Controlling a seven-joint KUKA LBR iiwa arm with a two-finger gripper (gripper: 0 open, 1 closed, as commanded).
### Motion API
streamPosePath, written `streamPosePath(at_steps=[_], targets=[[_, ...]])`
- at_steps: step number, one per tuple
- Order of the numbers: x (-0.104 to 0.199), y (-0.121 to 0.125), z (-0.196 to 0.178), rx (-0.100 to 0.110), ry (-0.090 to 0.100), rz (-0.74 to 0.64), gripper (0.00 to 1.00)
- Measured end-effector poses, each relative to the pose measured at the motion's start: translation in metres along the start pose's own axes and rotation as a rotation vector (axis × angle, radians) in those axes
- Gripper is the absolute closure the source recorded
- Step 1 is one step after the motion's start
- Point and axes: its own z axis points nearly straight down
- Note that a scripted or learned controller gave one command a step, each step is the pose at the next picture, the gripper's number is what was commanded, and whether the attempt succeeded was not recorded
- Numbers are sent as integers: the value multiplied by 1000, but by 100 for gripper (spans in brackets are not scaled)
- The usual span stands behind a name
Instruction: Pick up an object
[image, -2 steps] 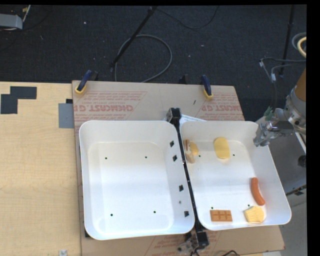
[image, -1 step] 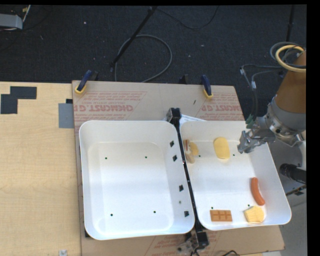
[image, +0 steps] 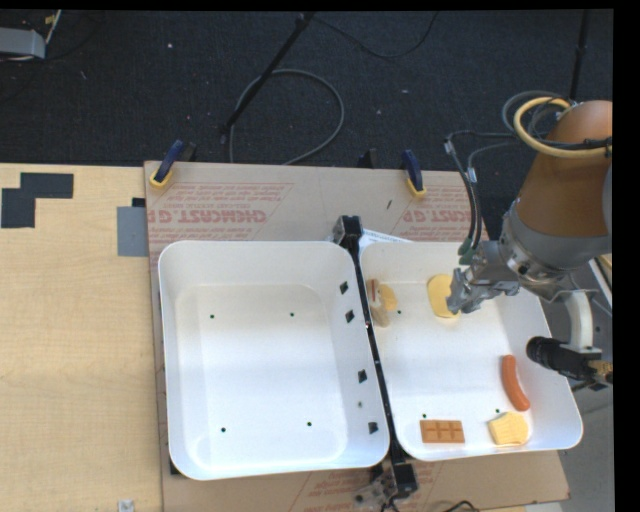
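Note:
Several toy foods lie in the right bin (image: 560, 425). A yellow round piece (image: 438, 294) sits near the bin's far middle. My gripper (image: 461, 301) is low over the bin, right against that piece's right edge, and hides part of it. A tan bun-like piece (image: 383, 300) rests by the divider between the bins. Toward the near right are a red sausage (image: 515, 383), a brown waffle square (image: 442, 431) and a yellow cheese wedge (image: 510, 429).
The left bin (image: 190, 300) stands beside the right one, joined by a black clip strip (image: 362, 340). Both rest on a cardboard sheet (image: 270, 205) held by two clamps. Cables hang around the arm's wrist (image: 470, 200).

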Motion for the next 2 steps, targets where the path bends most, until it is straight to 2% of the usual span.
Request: streamPosePath(at_steps=[1,2], targets=[[49,-4,18,1,0,0,100],[93,-19,21,1,0,0,100]])
